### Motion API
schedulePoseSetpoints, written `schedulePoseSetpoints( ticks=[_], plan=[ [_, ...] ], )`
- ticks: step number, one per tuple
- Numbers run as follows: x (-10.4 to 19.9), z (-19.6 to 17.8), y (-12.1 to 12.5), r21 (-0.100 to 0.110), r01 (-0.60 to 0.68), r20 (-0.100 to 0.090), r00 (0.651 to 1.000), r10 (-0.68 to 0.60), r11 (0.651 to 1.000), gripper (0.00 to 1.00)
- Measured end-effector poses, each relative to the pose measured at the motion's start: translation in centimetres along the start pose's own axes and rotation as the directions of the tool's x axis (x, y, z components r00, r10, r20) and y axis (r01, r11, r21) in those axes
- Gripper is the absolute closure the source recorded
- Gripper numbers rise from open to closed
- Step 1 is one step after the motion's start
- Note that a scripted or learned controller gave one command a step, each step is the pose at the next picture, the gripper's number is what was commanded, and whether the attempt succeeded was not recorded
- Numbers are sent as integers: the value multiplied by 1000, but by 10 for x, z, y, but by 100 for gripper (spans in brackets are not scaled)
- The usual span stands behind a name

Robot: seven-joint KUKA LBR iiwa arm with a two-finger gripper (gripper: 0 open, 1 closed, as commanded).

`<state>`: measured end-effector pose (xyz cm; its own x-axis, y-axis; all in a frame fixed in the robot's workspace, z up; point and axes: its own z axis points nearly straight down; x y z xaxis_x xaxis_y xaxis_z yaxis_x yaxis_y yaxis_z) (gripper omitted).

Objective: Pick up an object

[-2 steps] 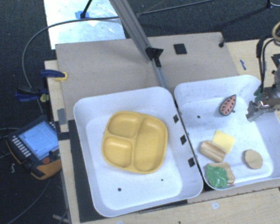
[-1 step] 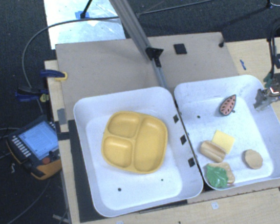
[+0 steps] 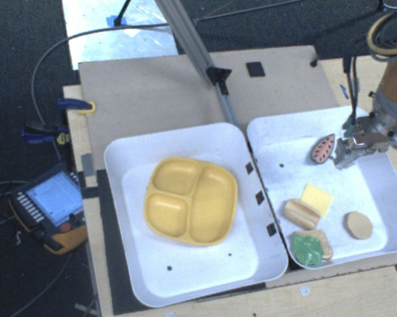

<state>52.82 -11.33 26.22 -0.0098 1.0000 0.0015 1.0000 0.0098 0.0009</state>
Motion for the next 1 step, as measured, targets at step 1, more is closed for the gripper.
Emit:
schedulePoseSetpoints(
  ticks=[1],
  plan=[
    [53, -3, -6, 0, 1, 0, 1000, -1, 1000, 100]
  ],
)
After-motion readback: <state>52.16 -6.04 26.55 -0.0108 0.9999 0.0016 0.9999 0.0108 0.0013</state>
